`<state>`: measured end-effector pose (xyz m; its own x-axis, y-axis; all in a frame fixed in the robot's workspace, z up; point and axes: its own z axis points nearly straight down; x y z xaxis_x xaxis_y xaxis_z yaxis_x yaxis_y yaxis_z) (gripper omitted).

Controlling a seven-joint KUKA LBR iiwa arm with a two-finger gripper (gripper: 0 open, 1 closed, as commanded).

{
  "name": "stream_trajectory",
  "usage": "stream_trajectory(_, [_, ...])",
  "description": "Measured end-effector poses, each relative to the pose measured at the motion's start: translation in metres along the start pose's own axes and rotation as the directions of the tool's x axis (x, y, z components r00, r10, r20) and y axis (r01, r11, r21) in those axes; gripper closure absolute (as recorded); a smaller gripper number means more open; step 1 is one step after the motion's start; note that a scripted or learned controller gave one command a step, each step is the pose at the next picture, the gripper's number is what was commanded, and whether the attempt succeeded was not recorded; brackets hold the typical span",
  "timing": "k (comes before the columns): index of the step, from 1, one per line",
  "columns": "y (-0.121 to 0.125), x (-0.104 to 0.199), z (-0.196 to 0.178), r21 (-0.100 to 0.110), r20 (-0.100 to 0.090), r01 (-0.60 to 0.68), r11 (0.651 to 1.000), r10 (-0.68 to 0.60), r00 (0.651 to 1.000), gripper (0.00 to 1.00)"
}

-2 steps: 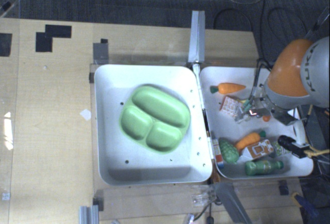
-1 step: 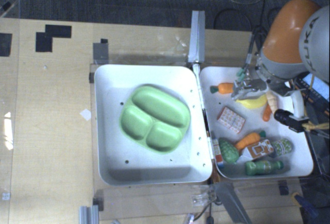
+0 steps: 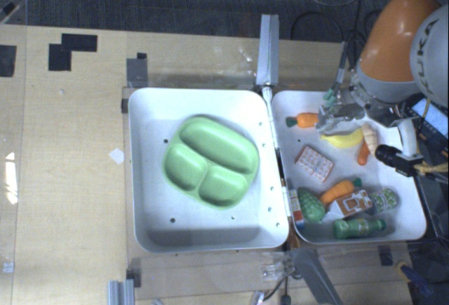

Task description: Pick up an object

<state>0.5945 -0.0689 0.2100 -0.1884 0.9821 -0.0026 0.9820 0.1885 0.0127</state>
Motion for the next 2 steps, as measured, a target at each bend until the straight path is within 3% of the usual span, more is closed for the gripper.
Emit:
stream_trajectory(1, [0.0, 0.0, 0.0, 0.0, 0.0, 0.0, 1.0, 0.0, 1.0, 0.0])
stream_trajectory(2, [0.026, -0.041, 0.112, 0.008, -0.001, -0.001, 1.0, 0.001, 1.0, 0.0])
